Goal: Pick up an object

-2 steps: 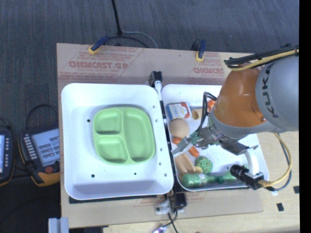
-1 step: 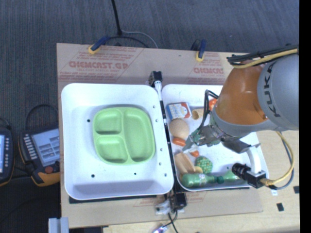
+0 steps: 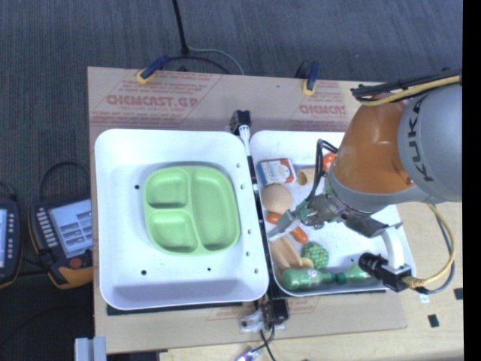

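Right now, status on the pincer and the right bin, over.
Pincer low in right white bin, beside round tan egg-shaped object. Nothing seen held. Orange piece and green toy vegetables crowd close.

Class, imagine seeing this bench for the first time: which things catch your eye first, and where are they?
A light green divided plate lies in the left white bin. The grey and orange arm looms over the right bin, above a jumble of toy food including a tan egg and a green bottle.

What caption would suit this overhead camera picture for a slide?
Robot arm reaches into the right bin of toy food; a green divided plate sits in the left bin.
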`<state>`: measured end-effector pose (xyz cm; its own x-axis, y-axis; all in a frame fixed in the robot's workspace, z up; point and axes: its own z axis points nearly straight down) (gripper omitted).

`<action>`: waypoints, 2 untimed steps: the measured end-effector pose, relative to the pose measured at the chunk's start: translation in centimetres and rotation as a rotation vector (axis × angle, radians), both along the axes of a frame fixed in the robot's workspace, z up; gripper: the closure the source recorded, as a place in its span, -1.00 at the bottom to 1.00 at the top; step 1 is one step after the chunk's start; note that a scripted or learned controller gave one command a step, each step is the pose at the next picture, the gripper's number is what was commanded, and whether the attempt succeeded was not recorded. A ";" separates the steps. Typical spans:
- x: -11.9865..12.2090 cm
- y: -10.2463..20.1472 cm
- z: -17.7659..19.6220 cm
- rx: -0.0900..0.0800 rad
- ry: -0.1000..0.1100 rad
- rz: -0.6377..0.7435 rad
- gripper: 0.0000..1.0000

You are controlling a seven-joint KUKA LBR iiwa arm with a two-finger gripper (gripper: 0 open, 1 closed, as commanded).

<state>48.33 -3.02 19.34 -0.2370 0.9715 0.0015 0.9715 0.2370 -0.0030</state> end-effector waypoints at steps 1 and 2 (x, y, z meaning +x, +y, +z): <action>0.0 0.0 0.9 0.001 0.001 0.000 1.00; 0.0 0.0 0.9 0.001 0.001 0.000 -1.00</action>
<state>48.36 -3.00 20.27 -0.2369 0.9715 0.0024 0.9715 0.2369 -0.0038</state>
